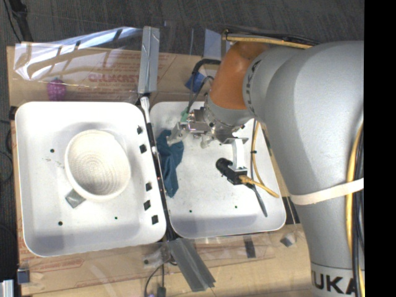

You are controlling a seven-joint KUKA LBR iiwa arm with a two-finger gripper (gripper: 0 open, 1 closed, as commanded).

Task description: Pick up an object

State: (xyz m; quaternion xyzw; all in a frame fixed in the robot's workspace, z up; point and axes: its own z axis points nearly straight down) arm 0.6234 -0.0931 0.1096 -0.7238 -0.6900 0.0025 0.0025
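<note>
Tool [185, 127] — blue cloth [169, 159] just beside

The arm [309, 135] covers the right bin's [204, 218] 3 o'clock rim and runs off the frame's bottom edge. The end effector's [201, 127] fingertips are too small to tell apart above the blue cloth [169, 161].

The arm [315, 135] is a thick, smooth grey tube with a rounded orange band [232, 82] just above the fingers' metal mount. A pale strap crosses its lower body, black letters "UKA" mark the base, and thin yellow and black cables run alongside.
</note>
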